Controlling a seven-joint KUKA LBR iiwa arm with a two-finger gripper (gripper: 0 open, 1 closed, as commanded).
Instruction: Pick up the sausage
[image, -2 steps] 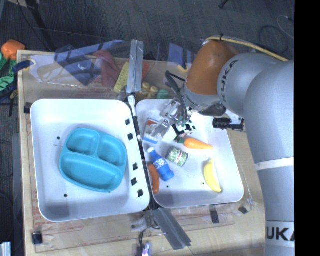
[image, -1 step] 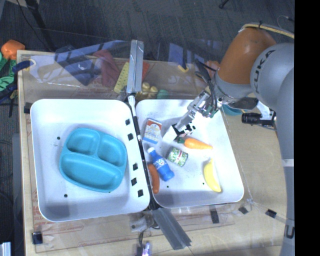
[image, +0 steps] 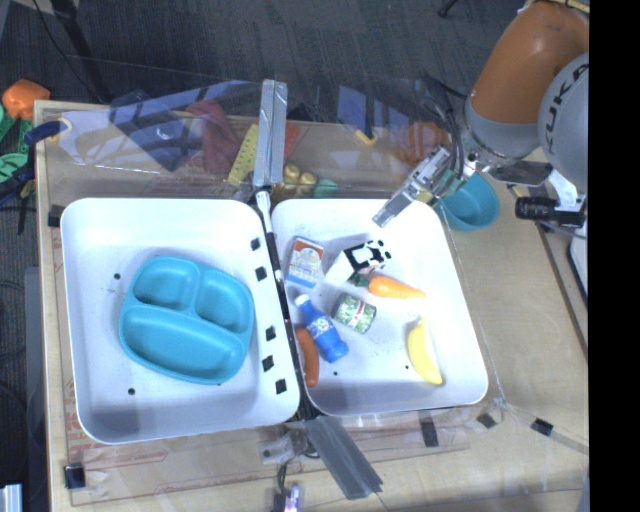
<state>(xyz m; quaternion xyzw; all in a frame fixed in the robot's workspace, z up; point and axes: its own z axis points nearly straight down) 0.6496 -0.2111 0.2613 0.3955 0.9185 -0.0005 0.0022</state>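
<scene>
While my gripper (image: 385, 213) is hovering, grip state unclear, the sausage (image: 307, 357) is lying lengthwise toward the bin's (image: 455, 300) near-left corner.

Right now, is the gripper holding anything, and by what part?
Nothing held. The gripper hovers above the right bin's far edge; the sausage lies by the divider.

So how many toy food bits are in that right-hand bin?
6: a sausage by the left wall, a blue bottle touching it, a carton above, a green can mid-bin, a carrot, and a banana at right. Smaller ones may be hidden.
</scene>
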